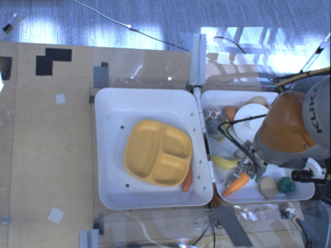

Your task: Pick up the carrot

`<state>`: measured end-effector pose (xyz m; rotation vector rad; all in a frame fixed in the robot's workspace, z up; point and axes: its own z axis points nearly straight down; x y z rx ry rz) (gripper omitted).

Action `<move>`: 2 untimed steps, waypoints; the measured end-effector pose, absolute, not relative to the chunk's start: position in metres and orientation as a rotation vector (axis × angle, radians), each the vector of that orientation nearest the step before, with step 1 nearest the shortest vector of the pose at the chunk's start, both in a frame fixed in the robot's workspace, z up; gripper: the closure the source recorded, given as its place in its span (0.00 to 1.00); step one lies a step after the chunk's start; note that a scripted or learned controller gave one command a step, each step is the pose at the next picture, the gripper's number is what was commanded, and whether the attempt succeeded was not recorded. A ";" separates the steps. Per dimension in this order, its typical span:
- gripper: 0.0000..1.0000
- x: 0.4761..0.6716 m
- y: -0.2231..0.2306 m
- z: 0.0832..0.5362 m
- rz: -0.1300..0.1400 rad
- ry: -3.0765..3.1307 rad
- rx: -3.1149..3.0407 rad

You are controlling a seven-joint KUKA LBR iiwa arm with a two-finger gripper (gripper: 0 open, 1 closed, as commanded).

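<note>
You had the arm (289, 125) reaching into the right bin (305, 194) from the right, with the hand (247, 167) low over that bin's near left corner. The carrot (236, 184) lay in that same corner, just below and slightly left of the hand, its thick end up against the fingertips and its point aimed down-left toward the bin's front wall. So its long axis ran on a diagonal, from upper right to lower left, and it led straight away from the hand rather than across it.

Whether the fingers were spread or pressed together, you could not tell; the metal parts blurred into one another there, and nothing showed the carrot between them. I would judge the carrot not yet gripped, lying on the bin floor.

A banana (226, 162) lay just left of the hand, close above the carrot, and a beige ball (268, 187) and a green thing (286, 185) sat to the right along the front wall. A white plate (248, 119) sat farther back.

In the left bin (111, 138) a yellow tray (158, 152) held the middle, with a small reddish sausage-like thing (187, 180) at its near right edge; don't mistake that for the target.

For a grip, you would likely want the fingers closing across the diagonal, near the thick end, clear of the banana.
</note>
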<state>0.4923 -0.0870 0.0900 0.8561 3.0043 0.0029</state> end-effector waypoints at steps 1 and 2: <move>1.00 0.496 -0.085 0.102 0.008 3.002 0.842; 0.00 0.495 -0.085 0.102 0.007 3.003 0.842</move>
